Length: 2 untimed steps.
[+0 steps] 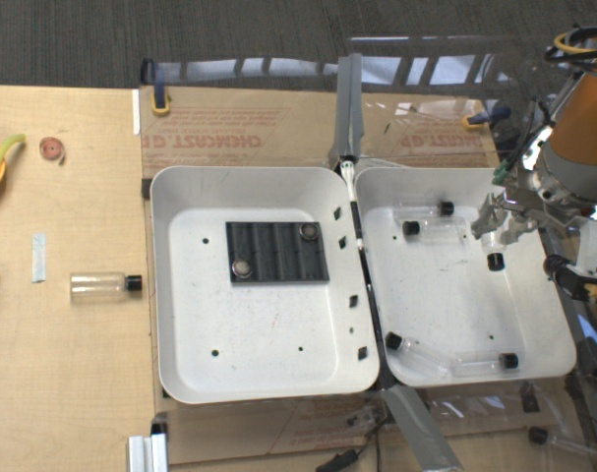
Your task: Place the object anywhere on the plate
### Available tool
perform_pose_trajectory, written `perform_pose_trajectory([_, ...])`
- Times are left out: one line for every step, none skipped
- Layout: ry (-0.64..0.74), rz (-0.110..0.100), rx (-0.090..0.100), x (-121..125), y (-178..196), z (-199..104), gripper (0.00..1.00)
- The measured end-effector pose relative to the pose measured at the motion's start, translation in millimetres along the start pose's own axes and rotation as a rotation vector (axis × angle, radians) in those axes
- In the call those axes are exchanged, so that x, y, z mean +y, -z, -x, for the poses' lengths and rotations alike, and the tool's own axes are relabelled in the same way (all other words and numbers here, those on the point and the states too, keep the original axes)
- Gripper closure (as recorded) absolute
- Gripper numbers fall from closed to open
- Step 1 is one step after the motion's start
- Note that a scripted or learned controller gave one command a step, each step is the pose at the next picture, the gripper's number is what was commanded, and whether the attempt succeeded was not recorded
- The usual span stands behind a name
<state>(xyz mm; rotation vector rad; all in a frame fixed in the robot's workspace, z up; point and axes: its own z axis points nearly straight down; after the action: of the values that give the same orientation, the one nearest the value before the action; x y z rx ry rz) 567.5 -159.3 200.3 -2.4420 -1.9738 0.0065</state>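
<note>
I'm seeing the pincer (497, 226) hovering over the right bin (534, 362) near its far right edge; can't tell how it's set. Clear bottles are lying in that bin: two (428, 218) by the far edge, one (453, 360) along the near edge. The dark plate (276, 253) is sitting in the left bin (180, 293), far half. Another bottle (105, 284) is lying on the bench (62, 382), left side.

Cardboard (239, 131): upside-down red print, seemingly "CHEMCAST GP"; smaller lines illegible.
</note>
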Motion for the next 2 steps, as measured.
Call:
perform_pose_trajectory([0.012,0.002,0.0,60.9,131.1,14.8,1.0])
perform_pose_trajectory([-0.023,-0.001,0.0,6.6,85.8,-36.6,1.0])
